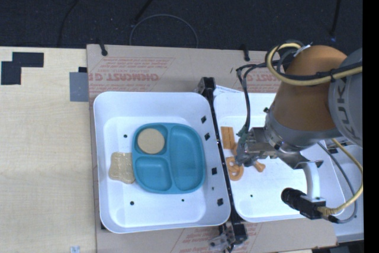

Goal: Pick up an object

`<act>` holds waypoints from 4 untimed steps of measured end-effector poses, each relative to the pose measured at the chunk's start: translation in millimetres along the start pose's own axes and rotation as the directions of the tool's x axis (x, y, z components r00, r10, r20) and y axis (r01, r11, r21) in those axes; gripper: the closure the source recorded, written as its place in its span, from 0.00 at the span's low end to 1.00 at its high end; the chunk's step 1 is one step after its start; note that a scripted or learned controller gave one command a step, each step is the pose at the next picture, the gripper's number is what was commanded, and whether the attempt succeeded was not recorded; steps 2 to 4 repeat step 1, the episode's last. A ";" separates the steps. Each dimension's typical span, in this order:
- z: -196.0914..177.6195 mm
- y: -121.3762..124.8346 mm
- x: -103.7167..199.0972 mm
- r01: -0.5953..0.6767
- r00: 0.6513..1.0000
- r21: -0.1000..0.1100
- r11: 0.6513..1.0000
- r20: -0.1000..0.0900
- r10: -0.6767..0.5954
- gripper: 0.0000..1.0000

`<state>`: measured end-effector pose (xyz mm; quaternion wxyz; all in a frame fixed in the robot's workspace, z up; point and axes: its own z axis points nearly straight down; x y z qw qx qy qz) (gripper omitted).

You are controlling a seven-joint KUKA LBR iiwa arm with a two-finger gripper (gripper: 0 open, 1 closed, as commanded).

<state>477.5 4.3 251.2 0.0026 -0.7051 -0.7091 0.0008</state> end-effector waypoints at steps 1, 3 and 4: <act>5.3 6.8 61.1 0.000 1.000 -0.001 1.000 0.001 0.000 1.00; 5.3 6.8 61.1 0.000 1.000 -0.001 1.000 0.001 0.000 1.00; 5.3 6.8 61.1 0.000 1.000 -0.001 1.000 0.001 0.000 1.00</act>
